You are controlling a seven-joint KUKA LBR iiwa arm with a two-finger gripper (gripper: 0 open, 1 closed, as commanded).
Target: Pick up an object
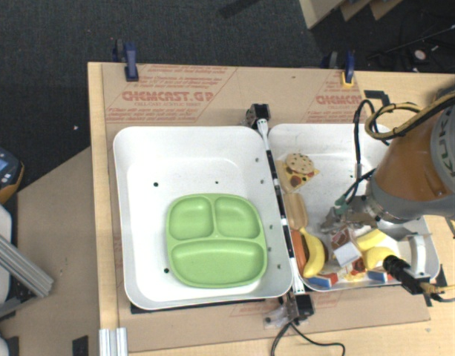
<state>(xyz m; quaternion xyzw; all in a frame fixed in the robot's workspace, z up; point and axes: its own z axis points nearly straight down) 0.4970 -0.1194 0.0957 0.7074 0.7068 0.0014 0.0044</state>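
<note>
Banana (pixel 314 252) is lying unlifted, just left of the hand (pixel 344 225). Hand is hanging over the clutter; its grip is unreadable, so pickup is looking not yet done.

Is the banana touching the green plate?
Apart. The camera view shows the banana in the right bin and the green plate in the left bin, with both bins' white walls between them.

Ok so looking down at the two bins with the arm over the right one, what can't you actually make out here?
- Gripper: its fingers are lost among dark parts and clutter, so its state is unreadable.
- Right bin: the arm's grey and orange body covers its right side.
- Toys beside the banana: heaped together, partly under the arm, too small to name.
- Patterned item: too blurred to identify.
- Green divided plate: fully visible in the left bin.
</note>
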